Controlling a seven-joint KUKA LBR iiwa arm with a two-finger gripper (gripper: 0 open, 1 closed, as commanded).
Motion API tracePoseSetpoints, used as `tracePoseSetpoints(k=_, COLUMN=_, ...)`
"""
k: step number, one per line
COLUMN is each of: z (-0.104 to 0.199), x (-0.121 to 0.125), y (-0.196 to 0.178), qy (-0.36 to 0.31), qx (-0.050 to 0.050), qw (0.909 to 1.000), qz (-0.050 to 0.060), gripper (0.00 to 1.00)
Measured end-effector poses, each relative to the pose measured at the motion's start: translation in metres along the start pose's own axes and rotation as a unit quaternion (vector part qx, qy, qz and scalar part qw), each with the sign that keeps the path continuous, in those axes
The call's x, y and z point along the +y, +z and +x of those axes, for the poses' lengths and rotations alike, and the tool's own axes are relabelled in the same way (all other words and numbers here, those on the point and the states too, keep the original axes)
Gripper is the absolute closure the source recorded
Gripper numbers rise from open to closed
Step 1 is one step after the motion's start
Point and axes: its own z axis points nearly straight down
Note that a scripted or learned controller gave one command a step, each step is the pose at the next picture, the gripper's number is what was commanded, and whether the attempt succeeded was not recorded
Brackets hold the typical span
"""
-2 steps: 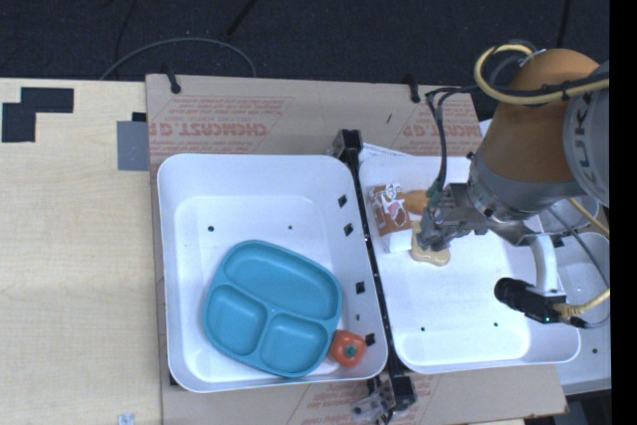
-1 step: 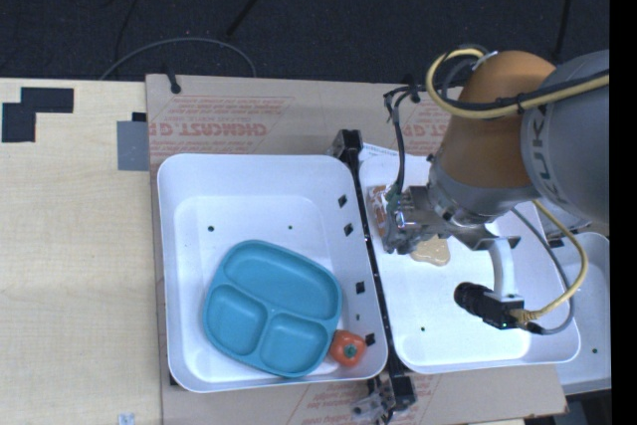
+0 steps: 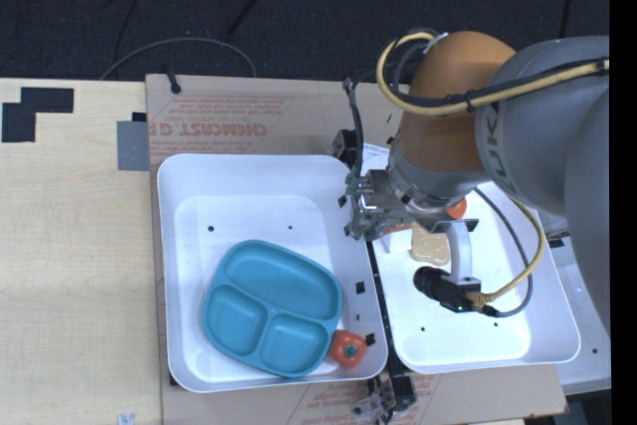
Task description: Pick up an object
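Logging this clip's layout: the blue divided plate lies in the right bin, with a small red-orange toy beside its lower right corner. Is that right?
Not quite. The camera view shows the blue divided plate in the left bin, not the right bin. The rest holds: the small red-orange toy sits beside the plate's lower right corner.

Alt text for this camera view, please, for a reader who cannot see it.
A grey arm reaches from the right over the right white bin, above a tan object. The left white bin holds a blue divided plate and a red tomato-like item.
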Motion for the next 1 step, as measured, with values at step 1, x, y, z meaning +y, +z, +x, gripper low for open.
tracePoseSetpoints(k=1, z=0.0521, x=0.0049, y=0.0165, qy=0.0, qx=-0.001, qw=1.0, qz=0.001, gripper=1.0)
